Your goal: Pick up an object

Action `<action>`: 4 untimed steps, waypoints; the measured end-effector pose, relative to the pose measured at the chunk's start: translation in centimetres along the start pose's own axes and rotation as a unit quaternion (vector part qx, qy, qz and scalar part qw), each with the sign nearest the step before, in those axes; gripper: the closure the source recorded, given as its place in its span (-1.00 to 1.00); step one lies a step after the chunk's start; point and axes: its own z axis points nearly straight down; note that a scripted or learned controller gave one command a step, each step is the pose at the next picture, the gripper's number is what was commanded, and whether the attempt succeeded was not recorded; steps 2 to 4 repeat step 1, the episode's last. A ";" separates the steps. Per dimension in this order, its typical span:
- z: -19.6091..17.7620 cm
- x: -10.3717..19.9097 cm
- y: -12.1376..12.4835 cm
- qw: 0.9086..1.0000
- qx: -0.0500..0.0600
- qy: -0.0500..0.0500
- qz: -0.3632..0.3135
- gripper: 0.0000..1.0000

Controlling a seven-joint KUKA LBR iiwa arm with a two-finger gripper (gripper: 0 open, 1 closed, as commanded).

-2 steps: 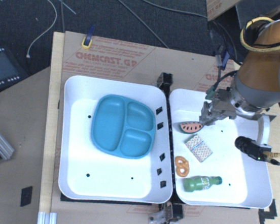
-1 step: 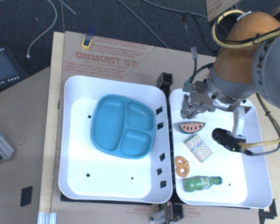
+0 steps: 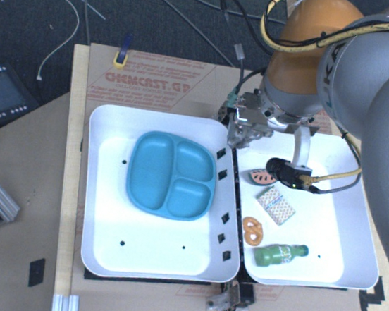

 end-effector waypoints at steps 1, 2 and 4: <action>0.2 3.2 3.4 1.000 0.000 0.000 0.001 1.00; 0.2 3.2 3.4 1.000 0.000 0.000 0.001 1.00; 0.2 3.2 3.4 1.000 0.000 0.000 0.001 1.00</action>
